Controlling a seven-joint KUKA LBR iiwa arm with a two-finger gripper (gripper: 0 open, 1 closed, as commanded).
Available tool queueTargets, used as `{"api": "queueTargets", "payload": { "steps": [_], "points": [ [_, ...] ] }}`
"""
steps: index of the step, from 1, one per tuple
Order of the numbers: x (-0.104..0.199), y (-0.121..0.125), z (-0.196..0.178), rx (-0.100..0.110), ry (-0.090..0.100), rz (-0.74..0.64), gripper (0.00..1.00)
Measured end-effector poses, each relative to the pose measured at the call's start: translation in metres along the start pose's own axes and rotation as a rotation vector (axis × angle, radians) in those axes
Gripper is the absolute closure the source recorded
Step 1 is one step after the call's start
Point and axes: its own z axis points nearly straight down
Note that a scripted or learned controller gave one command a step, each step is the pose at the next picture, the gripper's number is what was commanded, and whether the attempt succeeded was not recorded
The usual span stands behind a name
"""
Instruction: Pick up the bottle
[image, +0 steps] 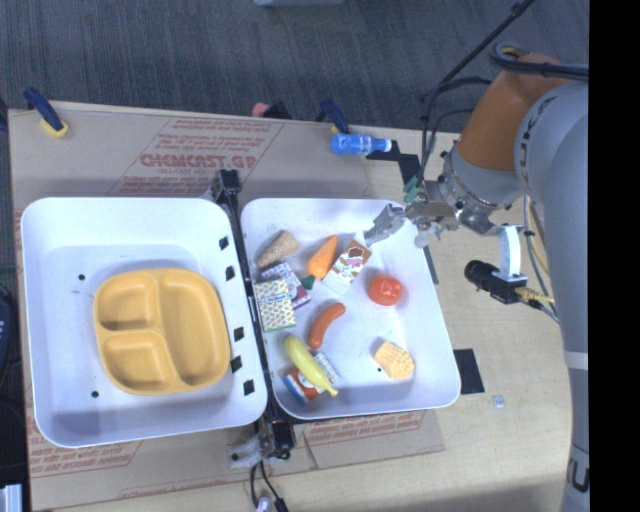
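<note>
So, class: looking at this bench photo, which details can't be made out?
- Bottle, camera view: the banana lies across it, hiding most of its body.
- Gripper, camera view: too small and blurred to judge the finger gap.
- Printing on the small carton, camera view: too small to read.

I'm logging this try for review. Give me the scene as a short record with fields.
left bin: white bin holding a yellow divided tray
right bin: white bin with carrot, tomato, sausage, banana, small carton, waffle
claw: claw above the right bin's upper right corner, near the carton
grasp: nothing seen held
arm: grey with orange band, entering from the right
</note>
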Motion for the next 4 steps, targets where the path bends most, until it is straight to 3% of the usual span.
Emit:
{"api": "queueTargets", "payload": {
  "steps": [1, 2, 3, 4],
  "points": [
    [0.001, 0.000, -0.010, 0.002, 0.000, -0.006, 1.00],
    [0.010, -0.083, -0.005, 0.001, -0.001, 0.009, 1.00],
    [0.050, -0.135, 0.076, 0.002, 0.002, 0.167, 1.00],
    [0.015, -0.135, -0.036, -0.003, -0.001, -0.095, 1.00]
  ]
}}
